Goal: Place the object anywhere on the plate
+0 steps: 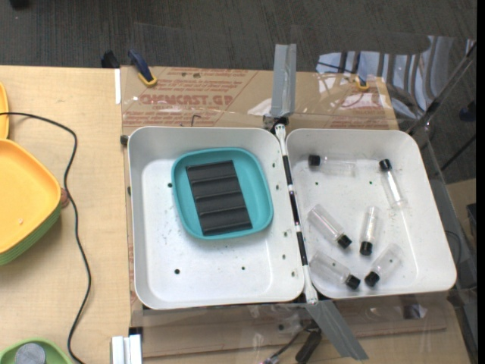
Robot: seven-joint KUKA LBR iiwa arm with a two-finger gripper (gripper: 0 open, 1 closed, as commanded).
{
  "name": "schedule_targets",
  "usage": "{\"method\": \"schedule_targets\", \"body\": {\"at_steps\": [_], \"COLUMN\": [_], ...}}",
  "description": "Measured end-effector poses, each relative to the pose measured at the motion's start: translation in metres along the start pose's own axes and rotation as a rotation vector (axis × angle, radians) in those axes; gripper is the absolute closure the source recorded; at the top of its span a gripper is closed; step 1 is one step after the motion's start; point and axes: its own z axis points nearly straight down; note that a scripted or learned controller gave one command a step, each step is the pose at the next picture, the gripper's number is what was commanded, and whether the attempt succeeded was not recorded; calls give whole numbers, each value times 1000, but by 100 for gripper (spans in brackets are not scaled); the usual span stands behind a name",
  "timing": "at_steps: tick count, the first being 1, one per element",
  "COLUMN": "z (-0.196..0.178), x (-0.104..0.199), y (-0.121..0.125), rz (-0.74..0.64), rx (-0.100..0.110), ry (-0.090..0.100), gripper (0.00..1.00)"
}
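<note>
so, camera view: we see six clear vials with black caps scattered in the right bin [424,203], the teal plate [261,196] with its dark ribbed insert in the left bin [151,264].
task's thing: we take any vial, say the vial [330,227] near the divider (well apart from the plate).
tool: we cannot tell its state.
risk: we judge clear round vials may roll or slip from a pinch, or bounce off the ribs.

A stack of yellow and green dishes [23,203] at the worktop's left edge is cut off by the frame. A round green-rimmed thing [26,353] at the bottom left corner is also cropped. The clear vials [331,227] in the right bin [424,165] are faint, their outlines hard to trace.
</note>
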Motion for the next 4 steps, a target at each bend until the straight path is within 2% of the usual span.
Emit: {"method": "schedule_targets", "body": {"at_steps": [4], "z": [1], "x": [66], "y": [13], "rz": [-1], "rx": [1], "ry": [-1], "gripper": [0]}}
